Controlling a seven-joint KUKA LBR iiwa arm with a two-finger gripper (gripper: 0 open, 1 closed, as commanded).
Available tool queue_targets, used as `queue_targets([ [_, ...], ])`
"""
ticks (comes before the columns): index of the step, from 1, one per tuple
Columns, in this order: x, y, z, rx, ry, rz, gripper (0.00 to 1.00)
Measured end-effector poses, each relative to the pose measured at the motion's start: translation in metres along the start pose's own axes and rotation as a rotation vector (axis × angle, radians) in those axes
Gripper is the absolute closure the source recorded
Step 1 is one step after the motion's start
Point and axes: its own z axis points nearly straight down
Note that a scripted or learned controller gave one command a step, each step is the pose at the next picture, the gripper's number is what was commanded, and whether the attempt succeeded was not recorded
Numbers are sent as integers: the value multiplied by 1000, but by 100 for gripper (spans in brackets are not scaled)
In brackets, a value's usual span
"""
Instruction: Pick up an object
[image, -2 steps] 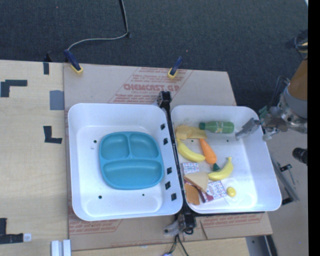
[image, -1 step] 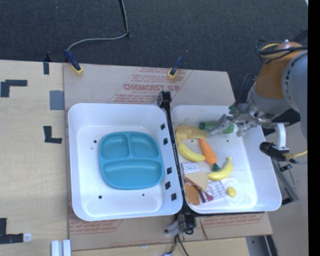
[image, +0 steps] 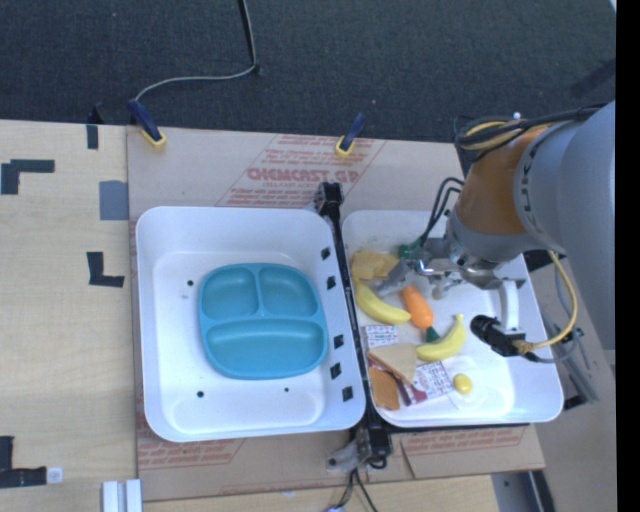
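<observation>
From my seat I see the things to pick heaped in the right-hand shallow white plastic bin (image: 520, 405). Nearest the tool is a small orange toy carrot with a green tip (image: 417, 305), lying at a slant in the middle of the bin. Just to its left lies a yellow toy banana (image: 383, 306), and just to its lower right a second curved yellow banana (image: 445, 341). Above the first banana, against the divider, sits a pale yellow lumpy piece (image: 372, 264). Toward the bin's near edge there is a tan wedge like a slice of bread (image: 391, 358), a brown-orange piece (image: 384, 388) below it, a small flat red-and-white printed packet (image: 432, 379), and a small round yellow ball (image: 462, 383) beside the packet.

The two-finger gripper (image: 420, 275) on the grey arm with the orange band (image: 497, 190) hangs low over the upper middle of that bin, right above the carrot's upper end and close to the first banana. I see metal parts there, but I cannot tell how wide the tool stands, nor whether it touches the carrot; nothing is visibly caught in it. Black and yellow cables (image: 545, 335) loop off the wrist over the bin's right side.

The left-hand shallow white bin (image: 165, 400) carries a light blue plastic plate with three compartments (image: 263, 320), lying flat near its middle. Both bins rest on a brown cardboard sheet with red lettering (image: 290, 170), held at its far edge by two yellow-and-blue clamps (image: 148, 124).
</observation>
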Motion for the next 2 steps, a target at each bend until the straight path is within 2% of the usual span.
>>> queue_targets([
  [1,0,0,-10,0,0,-1,100],
  [2,0,0,-10,0,0,-1,0],
])
